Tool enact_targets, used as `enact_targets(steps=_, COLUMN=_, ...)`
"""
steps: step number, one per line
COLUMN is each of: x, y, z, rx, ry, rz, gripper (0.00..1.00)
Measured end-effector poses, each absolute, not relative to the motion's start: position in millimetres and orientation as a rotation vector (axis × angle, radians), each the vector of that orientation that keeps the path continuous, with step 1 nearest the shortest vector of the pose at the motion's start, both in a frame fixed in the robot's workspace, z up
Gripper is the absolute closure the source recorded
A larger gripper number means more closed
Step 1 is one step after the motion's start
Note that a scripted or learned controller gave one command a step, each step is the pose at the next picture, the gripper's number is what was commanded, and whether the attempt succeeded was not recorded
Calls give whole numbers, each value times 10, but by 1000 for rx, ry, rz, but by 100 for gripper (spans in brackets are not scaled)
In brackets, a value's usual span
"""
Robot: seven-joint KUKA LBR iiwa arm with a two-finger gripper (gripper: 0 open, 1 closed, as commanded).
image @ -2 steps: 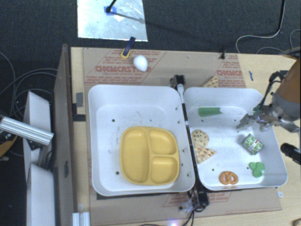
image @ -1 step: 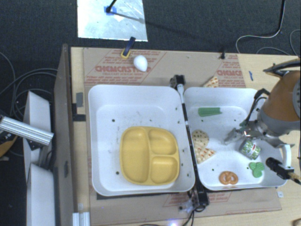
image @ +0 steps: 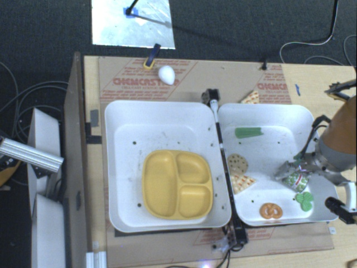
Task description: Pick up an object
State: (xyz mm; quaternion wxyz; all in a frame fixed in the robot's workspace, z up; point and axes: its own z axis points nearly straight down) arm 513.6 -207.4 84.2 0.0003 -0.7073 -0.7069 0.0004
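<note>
The pretzel (image: 270, 210) lies near the fingers (image: 292, 175); their state is unclear over a crumpled wrapper (image: 296, 180).

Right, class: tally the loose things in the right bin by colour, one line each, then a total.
Green: 2 – a strip and a small piece
Tan or brown: 3 – a round cracker, a waffle piece, a pretzel
Mixed colours: 1 – a crumpled wrapper by the gripper
Total: 6
</note>
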Motion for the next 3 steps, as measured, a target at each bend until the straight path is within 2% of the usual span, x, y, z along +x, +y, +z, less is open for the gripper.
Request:
enact_targets(steps=1, x=5176, y=-2069, z=968, rx=-2225, ry=-2229, rz=-7, gripper=100)
enact_targets(steps=2, x=5479, y=-1351, z=1811, rx=-2214, ry=-2238, rz=-10, gripper=100)
enact_targets(steps=3, x=5454, y=-1392, z=1768, rx=-2219, ry=-2226, rz=-2, gripper=0)
